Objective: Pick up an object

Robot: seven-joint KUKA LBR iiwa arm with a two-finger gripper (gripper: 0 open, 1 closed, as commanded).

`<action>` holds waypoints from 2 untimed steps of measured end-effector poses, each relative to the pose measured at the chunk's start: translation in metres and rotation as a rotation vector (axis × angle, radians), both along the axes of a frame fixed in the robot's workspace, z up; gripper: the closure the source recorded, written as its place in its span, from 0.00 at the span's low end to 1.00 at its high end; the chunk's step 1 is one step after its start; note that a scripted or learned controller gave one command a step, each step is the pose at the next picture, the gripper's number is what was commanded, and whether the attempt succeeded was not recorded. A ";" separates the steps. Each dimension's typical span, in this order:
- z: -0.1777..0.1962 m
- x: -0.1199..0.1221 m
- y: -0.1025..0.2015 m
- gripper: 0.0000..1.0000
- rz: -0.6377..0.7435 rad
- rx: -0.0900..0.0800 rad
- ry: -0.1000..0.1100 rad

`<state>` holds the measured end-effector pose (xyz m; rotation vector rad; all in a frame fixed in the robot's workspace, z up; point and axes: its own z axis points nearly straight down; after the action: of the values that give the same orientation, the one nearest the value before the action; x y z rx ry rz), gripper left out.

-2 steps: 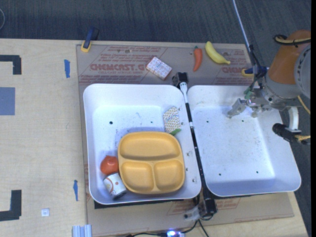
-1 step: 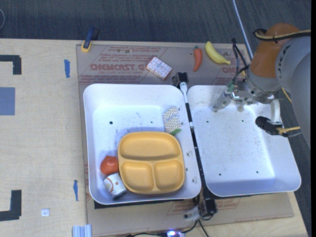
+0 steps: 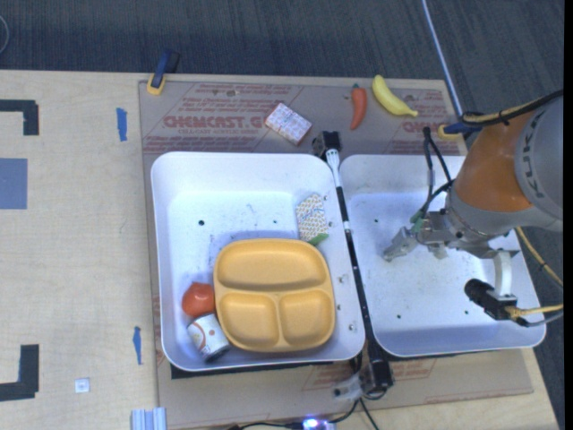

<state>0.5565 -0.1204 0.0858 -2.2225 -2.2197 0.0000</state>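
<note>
Yellow plastic marks the biggest item in view: a three-compartment tray is seen lying flat in the near part of the left bin, its two small compartments towards the near edge. Just left of the tray, an orange-red rounded object is found against the bin's left wall, and touching it on the near side a small white and orange can-like object is lying tilted in the corner. A patterned white pouch is set just beyond the tray's far right corner, close to the wall shared with the right bin. Over the right bin the grey arm with its orange band is reached in from the right, and the tool is held low above the white floor near the bin's middle; it cannot be told how far its fingers are parted, and nothing is seen between them. On the cardboard sheet of the desk beyond the bins, a small patterned box, a red chilli and a yellow banana are laid well apart from the tool.
</note>
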 end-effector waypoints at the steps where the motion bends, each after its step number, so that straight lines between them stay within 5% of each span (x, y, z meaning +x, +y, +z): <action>1: 0.000 0.053 0.002 0.00 0.002 -0.001 -0.003; 2: 0.073 0.001 -0.069 0.00 0.000 -0.002 -0.003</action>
<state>0.5571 -0.1898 0.1590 -2.2249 -2.2226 -0.0006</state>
